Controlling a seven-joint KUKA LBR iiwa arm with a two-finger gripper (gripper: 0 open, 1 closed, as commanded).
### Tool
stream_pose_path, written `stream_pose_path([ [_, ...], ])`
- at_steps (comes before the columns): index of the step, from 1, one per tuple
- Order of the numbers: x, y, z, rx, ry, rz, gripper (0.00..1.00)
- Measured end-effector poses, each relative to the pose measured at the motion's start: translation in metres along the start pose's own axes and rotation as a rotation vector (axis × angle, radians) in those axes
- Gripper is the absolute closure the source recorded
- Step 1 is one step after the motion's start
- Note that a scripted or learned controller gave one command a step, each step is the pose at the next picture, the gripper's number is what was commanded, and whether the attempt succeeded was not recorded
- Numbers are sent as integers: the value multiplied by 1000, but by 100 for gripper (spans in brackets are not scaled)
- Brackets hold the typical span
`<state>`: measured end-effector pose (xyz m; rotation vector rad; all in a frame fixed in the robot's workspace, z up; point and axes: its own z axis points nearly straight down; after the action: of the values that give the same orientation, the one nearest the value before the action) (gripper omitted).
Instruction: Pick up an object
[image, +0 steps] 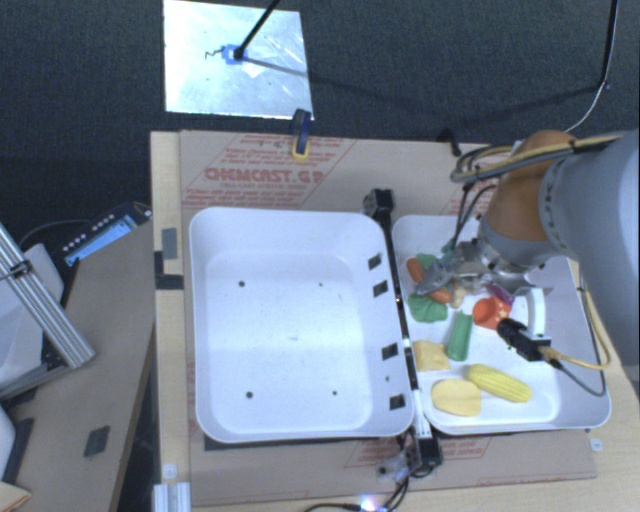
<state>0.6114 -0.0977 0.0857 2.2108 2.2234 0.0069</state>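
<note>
Yellow piece (456, 397) beside corn (499, 383), claw (444, 281) apparently over vegetables.

arm (590, 190) cut off at right edge. gripper (447, 280) fingertips lost among toy pile, grip unclear. red object (489, 311) partly hidden behind wrist hardware. right bin (580, 400) far rim hidden by arm.
</note>
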Motion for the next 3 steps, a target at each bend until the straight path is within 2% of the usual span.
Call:
stream_pose_path([
  [1,0,-1,-10,2,1,0,100],
  [2,-1,41,2,109,15,4,100],
  [3,1,56,2,12,-1,4,0],
])
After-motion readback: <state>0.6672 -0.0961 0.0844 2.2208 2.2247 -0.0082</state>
